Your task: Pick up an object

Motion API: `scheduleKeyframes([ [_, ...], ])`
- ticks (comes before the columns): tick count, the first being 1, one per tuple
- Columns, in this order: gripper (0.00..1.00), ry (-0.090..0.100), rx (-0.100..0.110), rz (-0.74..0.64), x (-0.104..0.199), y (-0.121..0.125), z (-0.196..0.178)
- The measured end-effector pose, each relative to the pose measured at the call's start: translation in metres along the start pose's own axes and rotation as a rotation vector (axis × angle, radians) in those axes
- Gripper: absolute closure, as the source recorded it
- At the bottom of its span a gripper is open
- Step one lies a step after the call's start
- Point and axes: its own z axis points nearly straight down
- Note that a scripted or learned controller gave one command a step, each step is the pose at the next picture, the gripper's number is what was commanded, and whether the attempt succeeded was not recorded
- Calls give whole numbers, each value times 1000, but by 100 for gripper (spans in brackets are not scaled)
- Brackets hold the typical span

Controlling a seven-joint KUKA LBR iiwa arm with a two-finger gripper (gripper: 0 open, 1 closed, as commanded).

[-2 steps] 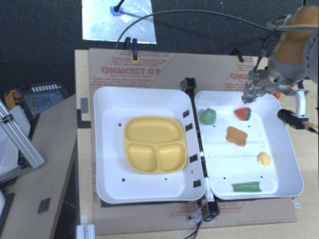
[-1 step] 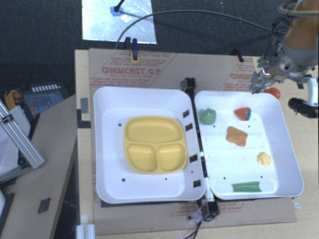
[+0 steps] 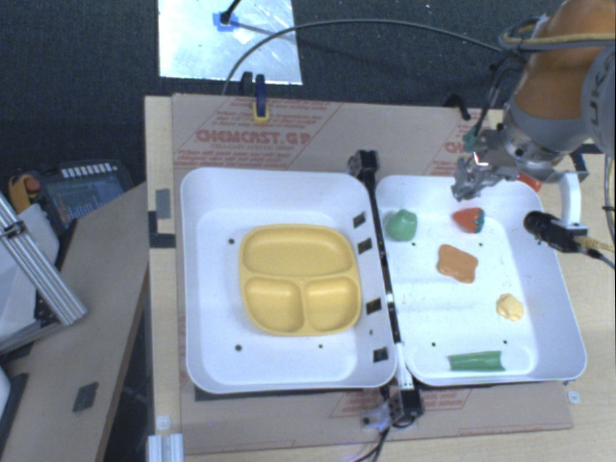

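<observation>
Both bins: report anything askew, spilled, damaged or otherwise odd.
Nothing stands out. The yellow tray lies flat in the left bin. In the right bin the green ball, red piece, orange piece, yellow piece and green strip lie apart, none spilled. The gripper hangs above the red piece.

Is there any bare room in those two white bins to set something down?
Yes. In the left bin, a bare strip runs all around the yellow tray. In the right bin, there is open floor between the orange piece, the yellow lump and the green stick. Its far end is crowded: green ball, red piece, gripper.
</observation>
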Motion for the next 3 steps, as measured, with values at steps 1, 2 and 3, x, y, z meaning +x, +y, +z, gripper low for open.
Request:
scheduleKeyframes([
  [1,100,0,0,1,38,-18,2],
  [2,100,1,0,-1,97,-41,0],
  [3,100,1,0,-1,144,-64,-6],
])
